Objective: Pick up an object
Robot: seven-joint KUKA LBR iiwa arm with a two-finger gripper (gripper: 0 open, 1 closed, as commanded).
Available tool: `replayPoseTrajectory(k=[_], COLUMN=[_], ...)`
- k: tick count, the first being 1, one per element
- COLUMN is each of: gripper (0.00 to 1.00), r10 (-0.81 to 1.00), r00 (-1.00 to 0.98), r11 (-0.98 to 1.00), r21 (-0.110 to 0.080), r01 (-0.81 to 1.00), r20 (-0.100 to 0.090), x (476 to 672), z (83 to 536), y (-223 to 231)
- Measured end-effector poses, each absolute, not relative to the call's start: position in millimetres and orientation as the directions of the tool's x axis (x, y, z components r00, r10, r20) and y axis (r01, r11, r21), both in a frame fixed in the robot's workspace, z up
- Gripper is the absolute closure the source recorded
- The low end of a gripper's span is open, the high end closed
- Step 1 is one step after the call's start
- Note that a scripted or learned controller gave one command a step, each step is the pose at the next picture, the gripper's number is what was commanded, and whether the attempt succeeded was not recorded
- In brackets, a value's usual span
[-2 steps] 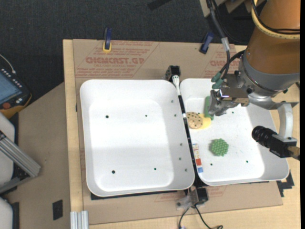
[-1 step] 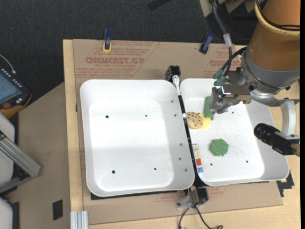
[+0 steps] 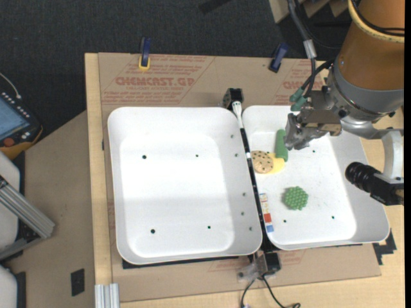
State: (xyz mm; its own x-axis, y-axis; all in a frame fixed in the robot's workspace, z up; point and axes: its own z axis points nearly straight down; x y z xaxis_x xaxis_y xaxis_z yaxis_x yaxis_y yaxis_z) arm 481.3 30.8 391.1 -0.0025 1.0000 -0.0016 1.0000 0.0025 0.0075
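- The gripper (image 3: 297, 138) hangs low over the right bin (image 3: 340, 226), close to its upper left corner.
- Whether it is spread or closed, I cannot tell; the wrist hides that from above.
- A green stick (image 3: 280, 145) stands just beside the gripper tip, touching or nearly so.
- Right next to it lies a tan cookie (image 3: 261, 161) on a yellow piece (image 3: 276, 166).
- A green bumpy ball (image 3: 295, 198) sits nearer the bin's middle, apart from the rest.
- The left bin (image 3: 128, 172) lies alongside, both on a cardboard sheet (image 3: 96, 108).
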Motion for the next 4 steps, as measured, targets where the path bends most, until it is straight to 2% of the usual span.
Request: replayPoseTrajectory(k=[1,2,3,4], gripper=[1.0,1.0,1.0,1.0], r10=[1.0,1.0,1.0,1.0], r00=[-0.003,-0.002,0.007,-0.007], r11=[0.003,0.002,-0.007,0.007], r21=[0.01,0.004,-0.006,-0.003], r01=[1.0,1.0,1.0,1.0], r20=[-0.002,0.0,-0.001,0.001], x=[482.0,483.0,478.7,507.0], z=[401,425,369,348], y=[31,50,-10,59])
